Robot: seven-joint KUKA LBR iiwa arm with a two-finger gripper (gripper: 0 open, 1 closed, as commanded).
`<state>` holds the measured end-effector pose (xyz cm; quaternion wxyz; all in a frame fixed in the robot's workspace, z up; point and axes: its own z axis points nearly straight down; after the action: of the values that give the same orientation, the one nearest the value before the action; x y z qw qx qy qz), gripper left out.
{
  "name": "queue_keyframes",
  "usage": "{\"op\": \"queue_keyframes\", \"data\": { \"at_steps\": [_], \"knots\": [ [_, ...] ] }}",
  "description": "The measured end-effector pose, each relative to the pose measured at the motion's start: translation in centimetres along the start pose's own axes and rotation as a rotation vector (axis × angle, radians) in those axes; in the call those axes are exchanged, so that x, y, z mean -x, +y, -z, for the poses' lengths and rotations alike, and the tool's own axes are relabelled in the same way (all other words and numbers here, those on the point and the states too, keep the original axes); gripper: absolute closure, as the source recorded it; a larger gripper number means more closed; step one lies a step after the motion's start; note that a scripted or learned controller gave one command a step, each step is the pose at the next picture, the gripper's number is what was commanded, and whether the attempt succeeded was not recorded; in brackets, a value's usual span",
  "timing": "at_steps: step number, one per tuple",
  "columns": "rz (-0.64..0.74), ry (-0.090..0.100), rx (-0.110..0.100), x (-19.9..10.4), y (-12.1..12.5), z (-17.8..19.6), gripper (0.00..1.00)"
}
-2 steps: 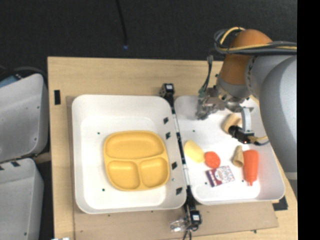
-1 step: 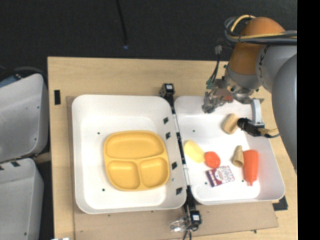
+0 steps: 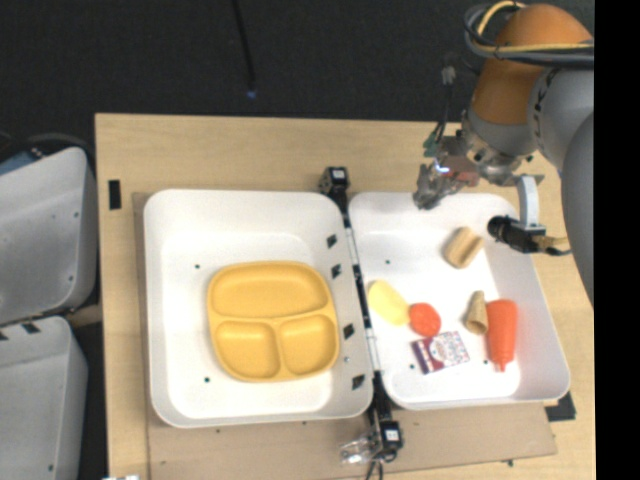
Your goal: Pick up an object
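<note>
- Just below and to the right of your gripper (image 3: 432,190), lower in the right bin (image 3: 400,230), lies the nearest candidate, a tan cork-like cylinder (image 3: 461,247); it looks light and stiff, so you could close across its round sides at mid-length.
- Further below the gripper sit a yellow lemon-shaped piece (image 3: 388,303) touching a small red tomato-like ball (image 3: 426,319); both look smooth and rounded, likely to slip.
- Down and right of the gripper, an orange carrot-shaped piece (image 3: 502,332) lies beside a tan cone-like piece (image 3: 475,312); take the carrot across its thick middle.
- A flat printed packet (image 3: 441,352) would be hard to pinch.
- You cannot tell how far the gripper stands apart; nothing is seen held in it.
- Far to the gripper's left, the other bin holds a yellow divided tray (image 3: 272,320).
</note>
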<state>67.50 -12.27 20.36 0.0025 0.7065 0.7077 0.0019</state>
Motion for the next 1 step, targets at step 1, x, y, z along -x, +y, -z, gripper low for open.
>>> {"op": "queue_keyframes", "data": {
  "at_steps": [1],
  "knots": [
    [0.001, 0.0, -0.001, 0.13, 0.13, 4.24, 1.0]
  ]
}}
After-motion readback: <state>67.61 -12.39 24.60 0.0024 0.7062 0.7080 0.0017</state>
